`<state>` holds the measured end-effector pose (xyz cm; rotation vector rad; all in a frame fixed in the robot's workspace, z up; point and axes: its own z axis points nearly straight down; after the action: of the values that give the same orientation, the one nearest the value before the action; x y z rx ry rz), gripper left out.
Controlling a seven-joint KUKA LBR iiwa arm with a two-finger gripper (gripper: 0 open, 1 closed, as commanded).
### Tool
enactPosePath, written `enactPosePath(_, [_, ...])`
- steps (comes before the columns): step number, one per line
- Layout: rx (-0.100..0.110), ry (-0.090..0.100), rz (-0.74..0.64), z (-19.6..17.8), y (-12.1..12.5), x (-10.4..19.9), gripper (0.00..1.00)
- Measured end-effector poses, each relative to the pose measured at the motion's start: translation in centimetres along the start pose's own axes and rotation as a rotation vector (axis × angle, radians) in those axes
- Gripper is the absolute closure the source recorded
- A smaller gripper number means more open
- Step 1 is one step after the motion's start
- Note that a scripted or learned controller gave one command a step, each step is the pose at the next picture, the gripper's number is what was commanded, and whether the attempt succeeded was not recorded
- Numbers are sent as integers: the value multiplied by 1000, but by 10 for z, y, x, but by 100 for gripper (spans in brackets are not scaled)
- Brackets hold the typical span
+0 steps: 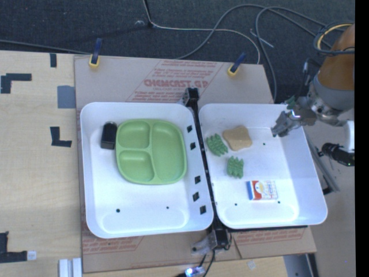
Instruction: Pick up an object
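The hand (281, 126) hangs over the upper right edge of the right shallow white bin (300, 172), at the end of the grey arm with the orange band (334, 68) that reaches in from the right; whether it is spread or pressed together I cannot tell, because it shows as a small dark shape with no detail, and nothing is seen held in it. It sits above bare bin floor near the rim, apart from every object, which reads as a pose from which it could set off toward a target, not one of grasping. Nearest to it, to its left, lies the tan rounded bread-like lump (237, 138), and just beside that the green ridged toy vegetable (217, 145); a second small green leafy piece (234, 167) lies a little below them, and the small flat white carton with red and blue print (262, 190) rests toward the lower part of this bin. These four lie loose and spaced, so any one could probably serve as the thing to pick, and the tan lump looks the shortest reach. Across the central divider, the left shallow white bin (98, 212) holds a light green three-compartment plastic tray (151, 152) with a small black block (108, 135) touching its left edge. Both bins rest on a brown cardboard sheet (173, 79) clamped to the table (34, 172), probably to keep them from sliding.
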<state>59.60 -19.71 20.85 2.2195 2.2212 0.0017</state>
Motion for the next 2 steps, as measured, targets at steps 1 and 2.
enactPosePath(1, [2, 1, -4, -11, -5, 52, 100])
enactPosePath(2, [4, 1, -4, -4, -9, 99, 100])
